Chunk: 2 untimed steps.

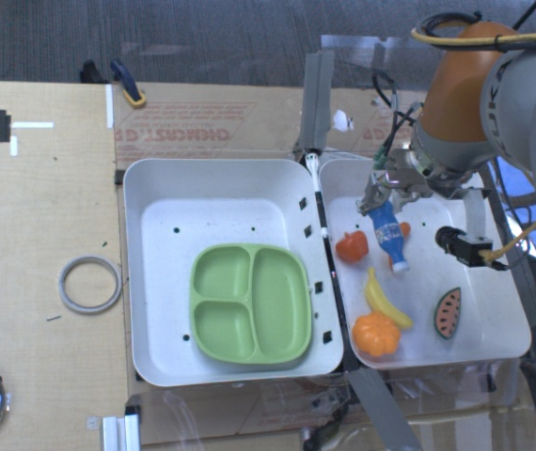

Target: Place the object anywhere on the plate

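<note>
While the grey arm (494, 83) reaches in over the right bin (494, 346), its jaws (381, 200) sit at the upper end of a blue bottle (389, 236), which slants down and away from them with its white cap lowest. Whether the bottle is truly pinched or merely touched I cannot tell, and how far the jaws are open is hidden from me.

Taking the green plate (251, 303) as the mark: it lies in the left bin (155, 205), three compartments, nothing on it. The bottle is well apart from it, up and to its right, across the wall between the bins. Nearer that wall, right of the plate, sits a small red-orange fruit (351, 246); a banana (386, 302) lies lower, touching an orange pumpkin-like piece (376, 335). A watermelon slice (448, 313) rests farthest right of the plate. Left of the plate, out on the surface (33, 214), lies a grey ring (90, 284).
</note>
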{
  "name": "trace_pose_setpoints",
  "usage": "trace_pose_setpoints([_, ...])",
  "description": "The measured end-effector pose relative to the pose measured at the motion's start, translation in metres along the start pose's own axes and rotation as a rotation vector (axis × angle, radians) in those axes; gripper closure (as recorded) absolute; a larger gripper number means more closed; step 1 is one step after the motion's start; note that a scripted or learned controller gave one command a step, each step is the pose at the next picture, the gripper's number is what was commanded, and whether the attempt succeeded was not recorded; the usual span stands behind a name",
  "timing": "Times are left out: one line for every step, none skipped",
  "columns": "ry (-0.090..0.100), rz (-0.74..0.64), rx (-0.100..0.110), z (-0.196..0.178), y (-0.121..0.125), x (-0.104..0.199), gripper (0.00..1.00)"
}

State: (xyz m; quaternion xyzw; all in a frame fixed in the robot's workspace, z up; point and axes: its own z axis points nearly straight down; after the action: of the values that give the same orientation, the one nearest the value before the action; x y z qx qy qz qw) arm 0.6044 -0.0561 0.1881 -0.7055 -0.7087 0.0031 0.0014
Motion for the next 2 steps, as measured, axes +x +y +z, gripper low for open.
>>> trace_pose_setpoints([0.001,0.001,-0.001,-0.059,-0.051,0.057,1.00])
trace_pose_setpoints([0.000,0.004,0.002,-0.005,-0.104,0.109,1.00])
